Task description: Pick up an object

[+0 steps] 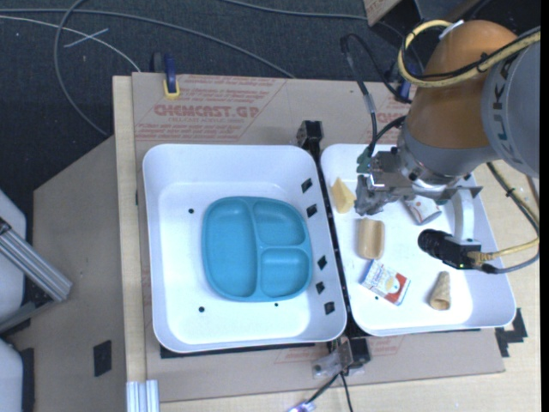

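Note:
In the right bin (497, 312), my gripper (367, 202) hangs low over the upper left part. A pale yellow wedge (343, 194) lies just to its left and a tan rounded block (371, 239) just below it. Nearer the front lie a small white, blue and red carton (383, 282) and a tan cone (440, 291). A bit of something red and white (422, 210) peeks out from under the wrist. Nothing is visibly held.
The left bin (167, 230) holds a blue divided plate (256, 248) in its middle. Black clips line the wall between the bins (322, 230). The arm's bulk (463, 101) covers the right bin's far half.

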`<action>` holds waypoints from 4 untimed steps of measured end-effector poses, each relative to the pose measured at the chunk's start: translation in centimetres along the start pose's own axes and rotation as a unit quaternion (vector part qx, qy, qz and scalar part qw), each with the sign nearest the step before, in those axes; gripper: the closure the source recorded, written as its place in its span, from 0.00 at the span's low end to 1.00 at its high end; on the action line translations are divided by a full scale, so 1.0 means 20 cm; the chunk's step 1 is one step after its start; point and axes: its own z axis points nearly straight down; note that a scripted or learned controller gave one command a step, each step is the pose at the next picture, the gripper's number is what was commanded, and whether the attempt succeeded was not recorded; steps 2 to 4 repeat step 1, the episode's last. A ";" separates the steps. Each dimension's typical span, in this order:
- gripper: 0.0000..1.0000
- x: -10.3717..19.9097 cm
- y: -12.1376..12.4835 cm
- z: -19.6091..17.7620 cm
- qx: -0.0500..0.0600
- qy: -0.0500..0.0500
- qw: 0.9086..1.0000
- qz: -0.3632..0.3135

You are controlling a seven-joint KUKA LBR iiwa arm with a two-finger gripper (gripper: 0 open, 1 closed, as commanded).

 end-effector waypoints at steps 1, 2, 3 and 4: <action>1.00 0.27 0.06 0.07 0.000 -0.001 1.000 0.001; 1.00 0.27 0.06 0.07 0.000 -0.001 1.000 0.001; 1.00 0.27 0.06 0.07 0.000 -0.001 1.000 0.001; 1.00 0.27 0.06 0.07 0.000 -0.001 1.000 0.001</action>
